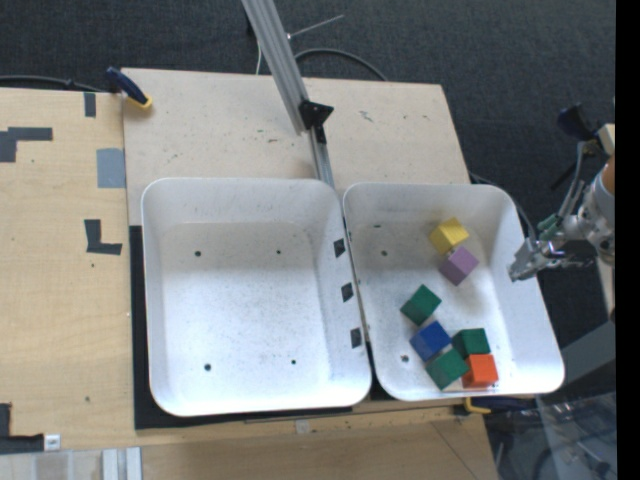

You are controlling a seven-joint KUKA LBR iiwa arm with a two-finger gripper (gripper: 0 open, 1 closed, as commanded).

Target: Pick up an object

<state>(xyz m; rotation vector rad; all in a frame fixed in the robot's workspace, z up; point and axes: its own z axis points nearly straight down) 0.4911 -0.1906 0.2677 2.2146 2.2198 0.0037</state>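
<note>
The right bin [500, 213] holds several small blocks: a yellow one [449, 234], a purple one [460, 265], a green one [421, 304], a blue one [431, 339], two more green ones [471, 343] [447, 367] and an orange one [482, 370]. My gripper [530, 260] hangs just outside the right bin's right wall, level with the purple block and apart from every block. Nothing shows between its fingers.
The left bin [160, 268] sits beside the right one, with a dark divider strip between them. A slanted metal rail [280, 53] crosses the bench at the back. A blue and yellow clamp [128, 86] lies at the bench's far left corner.
</note>
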